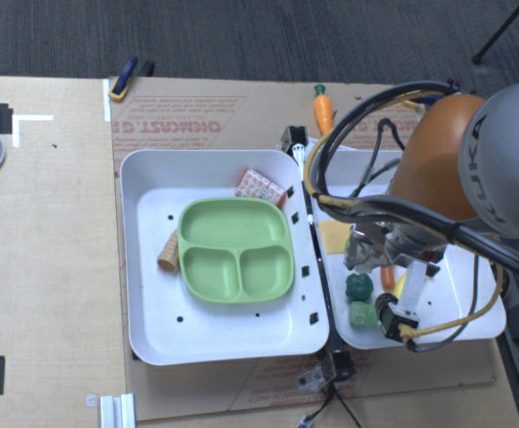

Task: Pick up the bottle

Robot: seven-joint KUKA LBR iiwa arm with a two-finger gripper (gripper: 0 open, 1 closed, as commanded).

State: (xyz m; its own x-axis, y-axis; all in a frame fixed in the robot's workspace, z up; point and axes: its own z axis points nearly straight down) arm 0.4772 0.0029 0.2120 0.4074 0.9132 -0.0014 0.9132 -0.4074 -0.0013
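Honestly, the near edge of the bench shows little: a black clamp (333, 364) sits at the front where the two bins meet, on brown cardboard (179, 119) that runs under both.

Right bin (460, 328): the arm (473, 163) comes in from the right and covers most of it. The gripper (366, 255) is low over the bin's left half, near the divider. Open or closed: can't tell, the wrist and cables (358, 205) block it. Nothing visibly held.

Just in front of the gripper lie a light green piece (362, 314) and, touching it on the far side, a dark green piece (358, 285). A small orange item (387, 277) sits just right of the dark one. A yellow patch (333, 235) shows beside the divider.

The bottle: can't pick it out for certain. If it's in sight it's one of those items in the right bin's left half, right beside the gripper.

Left bin (144, 239): a green divided plate (236, 249) in the middle, a brown cork-like cylinder (168, 251) touching its left edge, a patterned packet (259, 185) at its far rim.

Farther out, outside the bins: a toy carrot (322, 110) beyond the divider, and a blue marker (124, 77) at the cardboard's far left corner.
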